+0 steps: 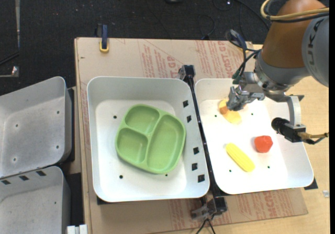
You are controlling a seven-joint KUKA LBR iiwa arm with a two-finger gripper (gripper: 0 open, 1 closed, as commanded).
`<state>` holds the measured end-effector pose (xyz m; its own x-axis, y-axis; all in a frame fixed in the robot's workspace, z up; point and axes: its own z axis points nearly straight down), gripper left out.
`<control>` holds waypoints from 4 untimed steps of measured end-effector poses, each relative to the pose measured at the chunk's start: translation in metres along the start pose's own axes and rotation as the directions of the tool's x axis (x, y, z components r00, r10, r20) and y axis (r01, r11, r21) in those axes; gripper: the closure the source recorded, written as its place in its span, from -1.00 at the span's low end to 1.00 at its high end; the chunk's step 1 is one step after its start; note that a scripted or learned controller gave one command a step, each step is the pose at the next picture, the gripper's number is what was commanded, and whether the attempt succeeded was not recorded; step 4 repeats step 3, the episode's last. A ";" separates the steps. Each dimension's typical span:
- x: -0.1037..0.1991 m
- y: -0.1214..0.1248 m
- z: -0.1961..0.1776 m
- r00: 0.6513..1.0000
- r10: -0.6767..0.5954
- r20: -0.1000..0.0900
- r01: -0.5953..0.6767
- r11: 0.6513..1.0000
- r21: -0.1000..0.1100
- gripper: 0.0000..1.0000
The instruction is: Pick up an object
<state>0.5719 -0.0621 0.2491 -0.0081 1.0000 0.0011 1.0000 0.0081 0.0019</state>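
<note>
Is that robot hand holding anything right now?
Cannot be told: the hand is down at a small yellow-orange lump in the right white bin.

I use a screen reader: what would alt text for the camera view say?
A grey robot arm's gripper is down at a small yellow-orange object in the right white bin, beside a yellow oblong piece and a red block. The left white bin holds a green divided plate.
</note>
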 end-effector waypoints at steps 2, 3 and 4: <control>0.112 0.022 0.007 1.000 0.001 0.000 -0.001 1.000 0.000 1.00; 0.159 0.027 0.022 1.000 0.002 0.001 -0.002 1.000 0.001 1.00; 0.159 0.027 0.022 1.000 0.002 0.001 -0.002 1.000 0.001 1.00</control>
